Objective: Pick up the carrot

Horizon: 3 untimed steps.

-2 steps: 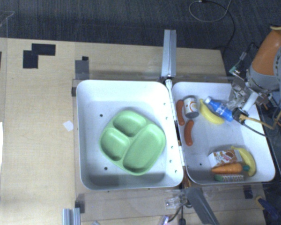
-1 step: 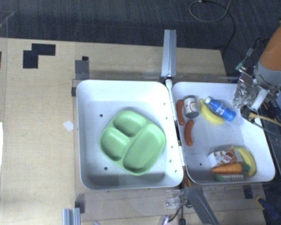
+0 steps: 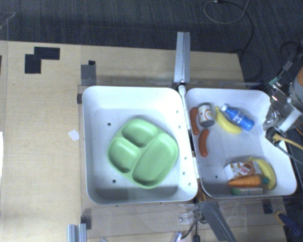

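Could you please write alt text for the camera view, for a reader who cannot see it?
An orange carrot lies near the front of the right white bin, beside a banana and a small packet, while the gripper is at that bin's right rim. The left bin holds a green divided plate.

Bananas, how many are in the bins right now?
2, both in the right bin: one banana near the far side under the blue bottle, the other at the near edge beside the carrot.
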Motion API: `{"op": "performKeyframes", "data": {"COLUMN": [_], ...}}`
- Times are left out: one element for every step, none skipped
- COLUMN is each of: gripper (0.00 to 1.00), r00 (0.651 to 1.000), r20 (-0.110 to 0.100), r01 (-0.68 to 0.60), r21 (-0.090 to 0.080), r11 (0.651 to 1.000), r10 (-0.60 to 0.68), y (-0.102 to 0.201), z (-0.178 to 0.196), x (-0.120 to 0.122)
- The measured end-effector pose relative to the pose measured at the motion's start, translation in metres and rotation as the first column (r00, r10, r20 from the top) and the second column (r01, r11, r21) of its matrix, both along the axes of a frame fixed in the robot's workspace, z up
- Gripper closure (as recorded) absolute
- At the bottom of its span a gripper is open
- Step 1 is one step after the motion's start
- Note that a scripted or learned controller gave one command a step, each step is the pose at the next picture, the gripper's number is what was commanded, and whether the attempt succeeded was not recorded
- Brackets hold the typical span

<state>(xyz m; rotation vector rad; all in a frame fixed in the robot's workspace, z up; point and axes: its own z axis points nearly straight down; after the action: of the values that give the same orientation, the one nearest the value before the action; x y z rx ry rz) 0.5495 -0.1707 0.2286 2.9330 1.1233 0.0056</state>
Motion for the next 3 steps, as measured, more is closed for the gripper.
{"op": "performKeyframes", "data": {"gripper": [1.00, 1.00, 0.00], "r00": [0.987, 0.934, 0.934], "r20": [-0.002, -0.003, -0.003], "r01": [0.158, 0.357, 0.358], "r21": [0.001, 0.000, 0.000], "r11": [0.987, 0.934, 0.934], "r10": [-0.158, -0.357, -0.358], "y": [-0.014, 0.025, 0.025], "z": [-0.017, -0.028, -0.028], "x": [-0.062, -0.026, -0.026]}}
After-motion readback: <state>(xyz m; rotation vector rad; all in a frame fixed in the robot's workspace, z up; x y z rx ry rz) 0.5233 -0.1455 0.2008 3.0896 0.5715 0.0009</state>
